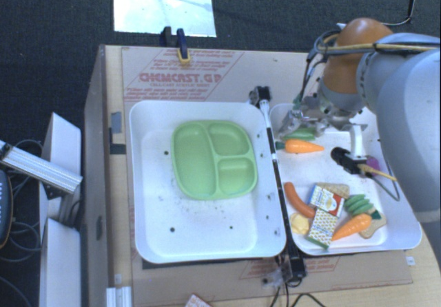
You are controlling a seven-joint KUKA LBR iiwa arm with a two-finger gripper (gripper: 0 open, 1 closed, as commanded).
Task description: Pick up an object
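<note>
Two shallow white bins are sitting side by side on the desk [186, 71], which is showing a brown sheet with red lettering at 12 o'clock of the bins. The left bin [158, 230] is carrying a green divided plate [213, 160], lying flat a little toward 12 o'clock of the bin's middle. The right bin [396, 223] is holding all the small toy foods.

The tool [298, 122] is hanging over the 11 o'clock corner of the right bin, and I cannot tell whether it is released or clenched; nothing is showing in its grasp. An orange carrot [302, 146] is lying on the bin floor just at 6 o'clock of the tool, pointing toward 3 o'clock.

Toward 7 o'clock of the bin, a red sausage [300, 200] is lying at a slant, just beside a red-and-white box [325, 200] and a green box [321, 228]. At 3 o'clock of these, a green pea pod [357, 203] is resting against a second carrot [351, 226]. A small purple piece [373, 163] is lying near the bin's 2 o'clock side.
</note>
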